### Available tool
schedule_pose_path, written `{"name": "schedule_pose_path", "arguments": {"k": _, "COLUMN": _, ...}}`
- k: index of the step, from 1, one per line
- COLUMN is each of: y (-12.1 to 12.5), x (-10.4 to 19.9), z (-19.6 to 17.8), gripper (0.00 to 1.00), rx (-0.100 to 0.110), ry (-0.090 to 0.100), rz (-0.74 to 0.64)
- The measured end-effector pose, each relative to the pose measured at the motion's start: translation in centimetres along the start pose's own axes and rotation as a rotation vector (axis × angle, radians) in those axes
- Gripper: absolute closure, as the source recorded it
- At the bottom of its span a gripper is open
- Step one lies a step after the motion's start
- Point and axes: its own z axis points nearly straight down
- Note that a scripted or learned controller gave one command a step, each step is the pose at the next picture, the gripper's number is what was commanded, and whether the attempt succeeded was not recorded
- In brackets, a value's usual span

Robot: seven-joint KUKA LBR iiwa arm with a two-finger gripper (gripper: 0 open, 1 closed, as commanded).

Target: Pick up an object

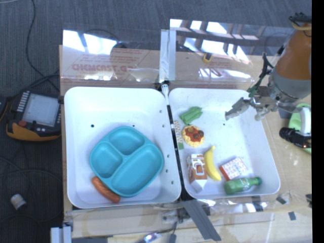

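Claw (pixel 243 109) hangs over right bin (pixel 263 140), grip state unclear; I'd centre it above the banana (pixel 212 164), clear of its 2 neighbours, then descend

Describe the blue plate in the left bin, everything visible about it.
The blue plate is a rounded, light blue tray, plastic by its look, split into three compartments: two small ones at the upper left and one large one. It lies flat, face up, in the left bin toward the near side. An orange hot dog touches its near-left edge.

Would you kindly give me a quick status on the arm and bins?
Gripper over right bin, holding nothing. Banana, bottle untouched below. Nothing in the way.
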Motion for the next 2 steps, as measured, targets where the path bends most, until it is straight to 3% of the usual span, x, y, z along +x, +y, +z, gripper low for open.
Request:
{"name": "schedule_pose_path", "arguments": {"k": 1, "y": -3.4, "x": 4.8, "z": 4.2, "gripper": 0.0, "rx": 0.002, "ry": 0.001, "rz": 0.175}}
{"name": "schedule_pose_path", "arguments": {"k": 2, "y": -8.6, "x": 5.5, "z": 12.5, "gripper": 0.0, "rx": -0.003, "ry": 0.0, "rz": 0.154}}
